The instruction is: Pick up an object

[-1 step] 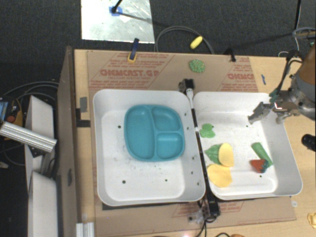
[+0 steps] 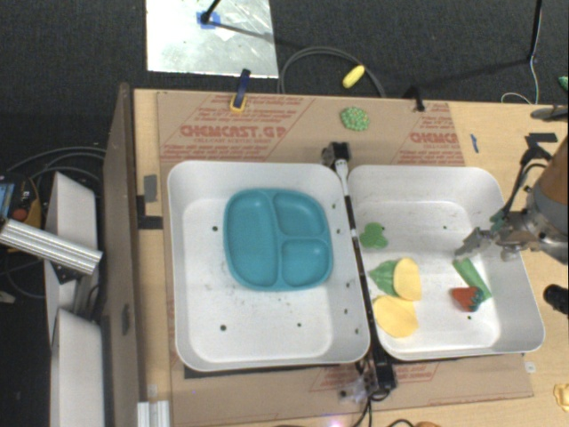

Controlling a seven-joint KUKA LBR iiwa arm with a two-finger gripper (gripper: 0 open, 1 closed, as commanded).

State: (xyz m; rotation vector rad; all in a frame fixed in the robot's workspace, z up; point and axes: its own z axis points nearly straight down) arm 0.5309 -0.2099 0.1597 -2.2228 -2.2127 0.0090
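Note:
My gripper [image 2: 487, 241] hangs over the right side of the right bin [image 2: 427, 183], with the arm coming in from the right edge. Just below it lies a long green piece [image 2: 471, 274], and a small red piece [image 2: 463, 297] touches that piece's lower end. Nothing is visibly held. Further left in the same bin lie a small green toy [image 2: 372, 235], a green leafy piece [image 2: 383, 276], a yellow piece [image 2: 408, 280] partly on the leafy one, and a second yellow piece [image 2: 396, 316] below them.
The left bin [image 2: 196, 318] holds a blue divided plate [image 2: 276, 239]. A black divider strip [image 2: 349, 229] runs between the bins. On the cardboard behind them sit a green knobbly ball [image 2: 355, 118] and a yellow item [image 2: 353, 76].

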